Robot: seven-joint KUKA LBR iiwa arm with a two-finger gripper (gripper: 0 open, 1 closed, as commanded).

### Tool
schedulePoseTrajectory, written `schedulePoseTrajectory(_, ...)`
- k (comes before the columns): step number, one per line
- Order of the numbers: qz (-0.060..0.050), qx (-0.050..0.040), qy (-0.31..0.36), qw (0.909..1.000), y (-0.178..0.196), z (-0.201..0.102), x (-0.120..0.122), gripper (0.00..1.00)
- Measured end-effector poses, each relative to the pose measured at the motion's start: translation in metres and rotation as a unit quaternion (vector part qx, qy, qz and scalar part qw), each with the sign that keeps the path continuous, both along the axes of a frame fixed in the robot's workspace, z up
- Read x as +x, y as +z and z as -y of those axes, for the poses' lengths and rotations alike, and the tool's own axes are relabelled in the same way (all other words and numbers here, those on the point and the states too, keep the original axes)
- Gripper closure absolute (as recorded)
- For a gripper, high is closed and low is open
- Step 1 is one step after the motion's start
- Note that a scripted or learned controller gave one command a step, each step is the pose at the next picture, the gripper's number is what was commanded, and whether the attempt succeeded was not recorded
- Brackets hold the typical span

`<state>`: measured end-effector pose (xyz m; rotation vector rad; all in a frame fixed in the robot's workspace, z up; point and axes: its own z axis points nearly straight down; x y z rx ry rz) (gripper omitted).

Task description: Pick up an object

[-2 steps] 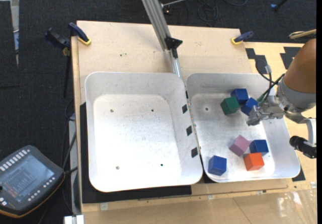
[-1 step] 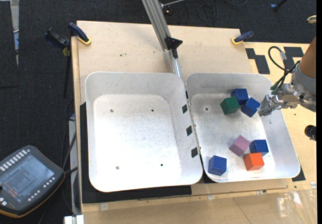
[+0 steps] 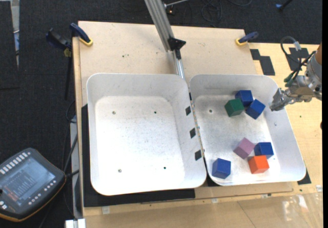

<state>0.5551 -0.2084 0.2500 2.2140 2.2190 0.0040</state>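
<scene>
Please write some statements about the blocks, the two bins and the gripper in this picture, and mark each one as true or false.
1. All the blocks lie in the right bin. True.
2. The green block touches the orange block. False: they lie far apart; the green one is beside a blue block.
3. The gripper is at the right bin's right rim. True.
4. The pink block is in the left bin. False: it lies in the right bin.
5. There are two orange blocks. False: only one.
</scene>
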Motion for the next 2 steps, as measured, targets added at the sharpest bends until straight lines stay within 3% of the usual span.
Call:
schedulePoseTrajectory(1, 0.0, -0.0001, 0.001, 1.0, 0.047, 0.0, 0.002, 1.0)
schedulePoseTrajectory(2, -0.002, 0.002, 0.003, 1.0, 0.049, -0.052, 0.011, 1.0)
